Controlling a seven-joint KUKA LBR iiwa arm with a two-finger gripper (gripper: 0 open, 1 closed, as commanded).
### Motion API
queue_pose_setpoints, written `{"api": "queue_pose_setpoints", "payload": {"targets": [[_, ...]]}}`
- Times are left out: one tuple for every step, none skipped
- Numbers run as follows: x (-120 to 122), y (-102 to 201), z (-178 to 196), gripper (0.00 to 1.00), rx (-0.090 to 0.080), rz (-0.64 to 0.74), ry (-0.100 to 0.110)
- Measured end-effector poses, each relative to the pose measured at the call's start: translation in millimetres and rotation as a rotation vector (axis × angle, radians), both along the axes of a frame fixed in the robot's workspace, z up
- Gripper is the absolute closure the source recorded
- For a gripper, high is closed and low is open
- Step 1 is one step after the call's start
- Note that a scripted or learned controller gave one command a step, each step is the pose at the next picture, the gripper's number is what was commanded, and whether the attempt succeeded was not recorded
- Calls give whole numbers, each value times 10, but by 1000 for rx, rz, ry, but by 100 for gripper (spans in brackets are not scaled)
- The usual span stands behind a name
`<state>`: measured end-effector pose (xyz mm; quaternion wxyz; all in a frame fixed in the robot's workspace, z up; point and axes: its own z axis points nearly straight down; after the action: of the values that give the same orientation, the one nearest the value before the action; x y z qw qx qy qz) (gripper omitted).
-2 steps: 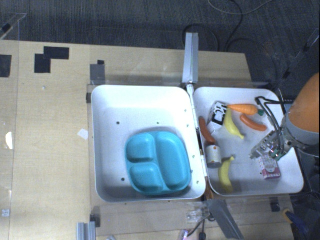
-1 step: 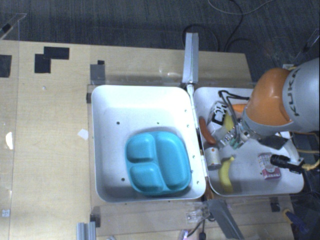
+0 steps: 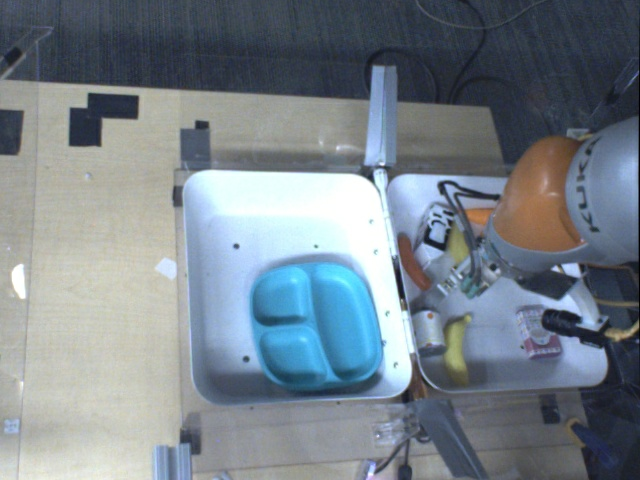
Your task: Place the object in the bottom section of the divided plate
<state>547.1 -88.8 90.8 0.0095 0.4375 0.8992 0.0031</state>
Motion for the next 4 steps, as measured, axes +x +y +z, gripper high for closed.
{"api": "queue_pose_setpoints", "payload": {"targets": [[16, 26, 117, 100, 4, 4, -2], [-570, -23, 21, 100, 1, 47, 8], [-563, -31, 22, 0, -1, 45, 6], [-277, -421, -15, 0, 13, -639, 8]]}}
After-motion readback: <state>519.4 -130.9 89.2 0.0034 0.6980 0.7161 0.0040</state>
